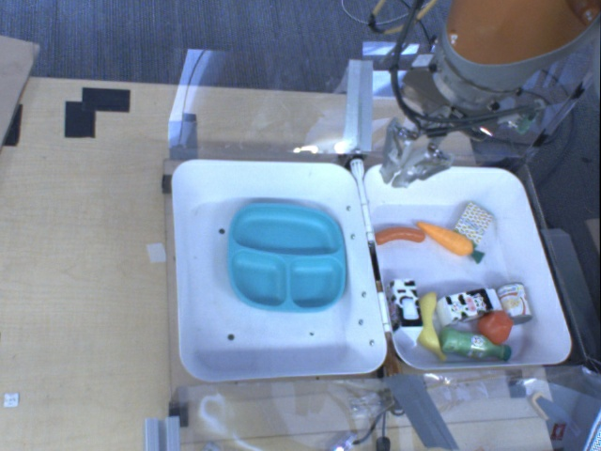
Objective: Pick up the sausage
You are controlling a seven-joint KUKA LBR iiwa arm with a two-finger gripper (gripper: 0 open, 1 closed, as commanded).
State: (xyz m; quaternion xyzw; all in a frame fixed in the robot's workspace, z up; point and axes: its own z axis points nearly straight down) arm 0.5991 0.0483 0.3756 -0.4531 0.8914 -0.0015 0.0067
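At the top right of the camera view, the grey arm with its orange band (512,12) is cut off by the frame edge, so little more than its bulky wrist and a tangle of cables can be seen; below it the metal two-finger gripper (413,165) hangs over the back left corner of the right white bin (535,219), and whether it is open or closed cannot be told, since the shiny parts blur together against the bin's rim; nothing can be seen held in it. Along the front of that bin the items crowd and overlap: a small black-and-white carton (404,303), a yellow banana-shaped toy (428,325), a green bottle (474,346), a red tomato-like ball (496,327), a small tin can (514,301) and a white cow-patterned carton (468,303), whose labels are too small to read.

The slim orange-red sausage (400,236) lies flat on the bin floor near its left wall, slightly curved, well clear of the gripper; its right end sits just beside the tip of an orange toy carrot (447,239), with a patterned white packet (474,222) further right. A blue 3-compartment plastic tray (286,256) rests in the left white bin (202,252).
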